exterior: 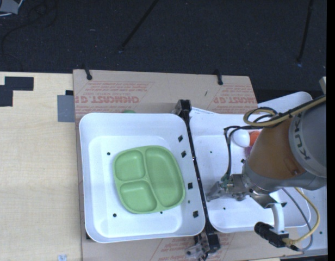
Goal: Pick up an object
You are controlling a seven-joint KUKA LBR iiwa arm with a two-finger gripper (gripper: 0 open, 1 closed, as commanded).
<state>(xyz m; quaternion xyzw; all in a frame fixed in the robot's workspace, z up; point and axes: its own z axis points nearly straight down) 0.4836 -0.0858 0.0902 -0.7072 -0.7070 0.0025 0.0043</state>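
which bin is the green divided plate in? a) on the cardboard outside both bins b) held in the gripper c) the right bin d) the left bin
d: the green divided plate lies flat on the floor of the left bin, while the arm hangs over the right bin.

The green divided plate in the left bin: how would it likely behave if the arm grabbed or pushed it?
The green plate looks like moulded plastic, so probably stiff and light. It lies flat on the left bin, so it would more likely slide than tip. Its low rim and smooth surface may make a two-finger grip slip.
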